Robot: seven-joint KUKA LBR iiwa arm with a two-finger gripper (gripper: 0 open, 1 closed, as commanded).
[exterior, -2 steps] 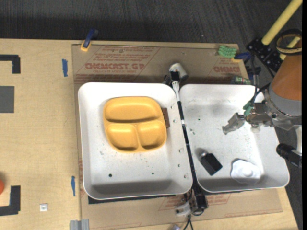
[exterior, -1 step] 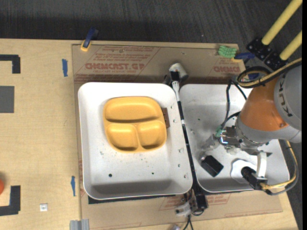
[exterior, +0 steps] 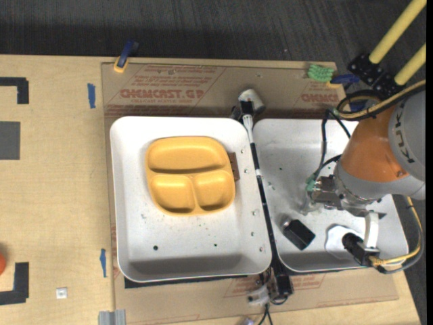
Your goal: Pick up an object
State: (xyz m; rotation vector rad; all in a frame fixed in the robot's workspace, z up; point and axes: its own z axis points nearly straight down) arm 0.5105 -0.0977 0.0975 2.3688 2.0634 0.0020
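- Yellow divided tray (exterior: 191, 175) lying in left bin (exterior: 135, 235), upper middle.
- Tool (exterior: 298, 230) low in right bin (exterior: 291, 147); grip state impossible to tell, nothing seen held.

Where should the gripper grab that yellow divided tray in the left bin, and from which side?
Judging from its pose, grip the yellow divided tray by its raised outer rim, coming straight down from above. It lies flat and open side up in the left bin, too broad to span whole, so a thin edge suits two fingers best. The near edge, with bare bin floor beside it, probably leaves most room for a finger.
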